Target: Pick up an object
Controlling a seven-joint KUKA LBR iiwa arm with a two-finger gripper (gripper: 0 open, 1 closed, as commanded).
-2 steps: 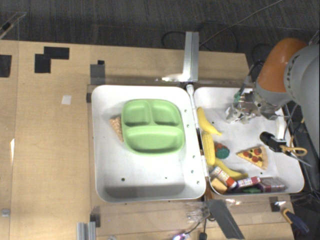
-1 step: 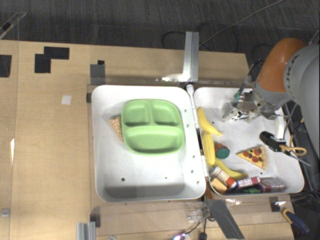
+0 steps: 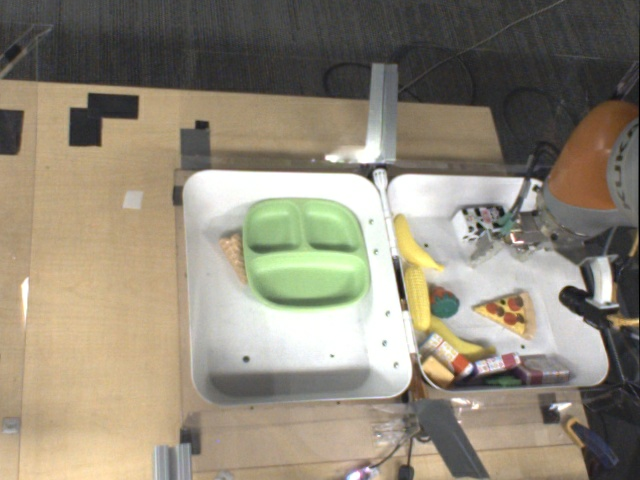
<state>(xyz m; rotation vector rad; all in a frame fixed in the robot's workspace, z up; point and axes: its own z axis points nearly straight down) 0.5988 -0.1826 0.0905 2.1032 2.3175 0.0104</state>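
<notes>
At the right bin's [image 3: 590,368] far right, the gripper [image 3: 497,230] hangs low; whether it is wide or narrow I cannot tell. The pizza slice [image 3: 508,312] lies just nearer than it, its point aimed left.

Green divided plate [image 3: 303,252], yellow banana [image 3: 414,245], yellow corn cob [image 3: 419,296], red-spotted pizza slice [image 3: 508,313], white bins [image 3: 210,298]
</notes>
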